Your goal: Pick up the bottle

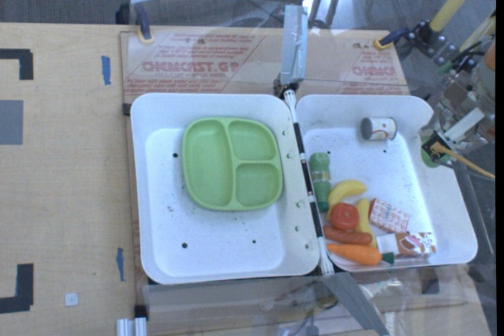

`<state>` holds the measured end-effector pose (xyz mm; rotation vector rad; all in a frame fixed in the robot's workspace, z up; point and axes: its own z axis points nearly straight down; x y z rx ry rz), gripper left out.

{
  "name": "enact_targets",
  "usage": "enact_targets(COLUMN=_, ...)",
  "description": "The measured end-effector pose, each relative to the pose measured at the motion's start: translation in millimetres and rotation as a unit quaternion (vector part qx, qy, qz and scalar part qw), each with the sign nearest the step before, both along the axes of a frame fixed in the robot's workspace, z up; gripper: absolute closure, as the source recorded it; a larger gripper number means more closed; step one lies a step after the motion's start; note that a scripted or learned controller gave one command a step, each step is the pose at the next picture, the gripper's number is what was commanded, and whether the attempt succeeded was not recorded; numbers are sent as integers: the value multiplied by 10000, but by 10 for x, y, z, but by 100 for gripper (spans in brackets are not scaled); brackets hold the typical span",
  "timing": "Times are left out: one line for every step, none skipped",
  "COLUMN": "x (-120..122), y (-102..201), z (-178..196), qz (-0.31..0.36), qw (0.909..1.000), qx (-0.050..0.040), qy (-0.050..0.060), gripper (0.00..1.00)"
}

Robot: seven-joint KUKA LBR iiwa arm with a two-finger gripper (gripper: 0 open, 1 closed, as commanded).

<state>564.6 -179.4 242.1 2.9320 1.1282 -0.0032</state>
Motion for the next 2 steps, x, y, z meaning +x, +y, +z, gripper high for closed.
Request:
enact_targets(x=553, y=245, z=0, qz=-1162, qw=9932, qx=0, qy=2, gripper=100)
enact_targets(x=807, y=235, z=217, qz=1175, qw=9931, qx=-5, qy=-17, gripper=100)
